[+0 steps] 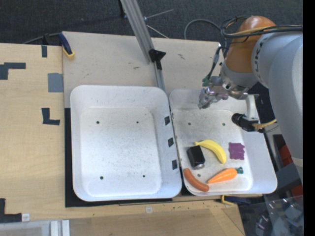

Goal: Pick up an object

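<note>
The right bin (216,118) holds a yellow banana (213,149), a black block (196,157), a purple piece (236,151), an orange carrot (224,175) and a reddish sausage (196,180), all grouped in its near half. My gripper (205,99) hangs over the bin's far edge, well away from those objects, with nothing visible between its fingers. The grey arm with its orange band (248,38) comes in from the upper right.
The left bin (118,141) lies beside the right one. A slanted metal pole (140,28) with a black clamp stands behind the bins. Cables trail near the arm's base, and a black fitting (243,122) sits at the right bin's rim.
</note>
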Controlling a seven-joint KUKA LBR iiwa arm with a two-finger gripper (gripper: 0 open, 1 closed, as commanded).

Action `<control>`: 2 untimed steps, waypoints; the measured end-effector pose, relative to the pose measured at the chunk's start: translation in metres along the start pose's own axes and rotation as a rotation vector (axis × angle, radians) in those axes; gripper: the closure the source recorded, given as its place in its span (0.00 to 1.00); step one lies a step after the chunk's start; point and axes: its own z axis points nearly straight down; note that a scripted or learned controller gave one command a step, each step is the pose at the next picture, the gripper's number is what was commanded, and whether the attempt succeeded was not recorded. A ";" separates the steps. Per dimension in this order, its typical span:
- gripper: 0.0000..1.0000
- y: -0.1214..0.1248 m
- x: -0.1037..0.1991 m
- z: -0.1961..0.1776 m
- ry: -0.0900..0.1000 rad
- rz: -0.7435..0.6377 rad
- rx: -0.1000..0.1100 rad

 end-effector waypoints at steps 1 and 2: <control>1.00 0.003 0.000 -0.064 -0.001 0.000 -0.003; 1.00 0.004 0.000 -0.113 -0.001 0.000 -0.002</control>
